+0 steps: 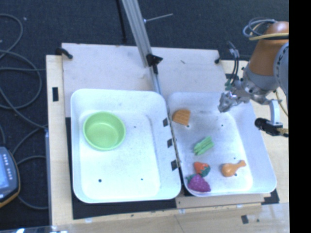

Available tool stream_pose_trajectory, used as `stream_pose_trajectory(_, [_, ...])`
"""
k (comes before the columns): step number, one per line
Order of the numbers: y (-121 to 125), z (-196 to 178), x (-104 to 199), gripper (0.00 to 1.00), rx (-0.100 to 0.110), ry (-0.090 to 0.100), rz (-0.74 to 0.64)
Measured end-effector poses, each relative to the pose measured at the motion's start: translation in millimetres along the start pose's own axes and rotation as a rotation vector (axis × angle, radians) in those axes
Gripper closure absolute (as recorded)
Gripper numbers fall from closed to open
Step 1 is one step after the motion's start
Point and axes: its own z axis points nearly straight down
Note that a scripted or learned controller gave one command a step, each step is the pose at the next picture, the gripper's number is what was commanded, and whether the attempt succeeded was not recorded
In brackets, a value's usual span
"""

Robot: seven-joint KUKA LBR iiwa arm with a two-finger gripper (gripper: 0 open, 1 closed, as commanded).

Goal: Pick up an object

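My claw (226, 102) hangs over the right bin's (260, 176) far edge; its state I cannot tell. The green toy (203, 145) lies mid-bin, probably light and soft; I would grip across its narrow middle.

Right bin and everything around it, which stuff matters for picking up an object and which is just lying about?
Part of the job:
- claw, above the right bin's top edge
- orange piece
- green piece
- red piece
- purple grapes
- orange drumstick shape

Just lying about:
- green bowl in the left bin
- cables on the floor
- metal pole
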Motion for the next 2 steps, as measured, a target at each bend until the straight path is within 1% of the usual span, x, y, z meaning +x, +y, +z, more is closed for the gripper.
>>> stream_pose_trajectory(1, [4, -66, 1, 1.00, -0.003, -0.001, 0.000])
stream_pose_trajectory(2, [5, -107, 0, 1.00, 0.000, -0.001, -0.002])
